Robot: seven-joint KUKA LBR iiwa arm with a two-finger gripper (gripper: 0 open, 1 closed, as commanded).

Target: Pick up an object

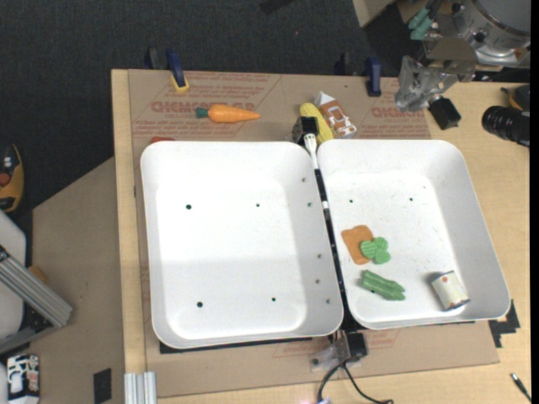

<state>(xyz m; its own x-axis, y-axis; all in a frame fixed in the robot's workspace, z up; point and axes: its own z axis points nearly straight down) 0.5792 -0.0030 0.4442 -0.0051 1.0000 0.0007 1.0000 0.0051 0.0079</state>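
In the right bin point(446, 171) lie an orange flat piece point(355, 242), a green broccoli-like toy point(376, 251) overlapping it, a dark green pod-shaped toy point(383, 286), and a small white can point(450, 290) on its side near the front right corner. My gripper point(413, 93) hangs at the top right, behind the right bin's far rim and well above the bench. Nothing shows between its fingers.
The left bin point(168, 192) stands beside the right one. Behind the bins on the cardboard lie a toy carrot point(229, 114), a yellow banana-like toy point(313, 118) and a small orange-white box point(337, 118). Blue clamps point(177, 70) hold the board's far edge.
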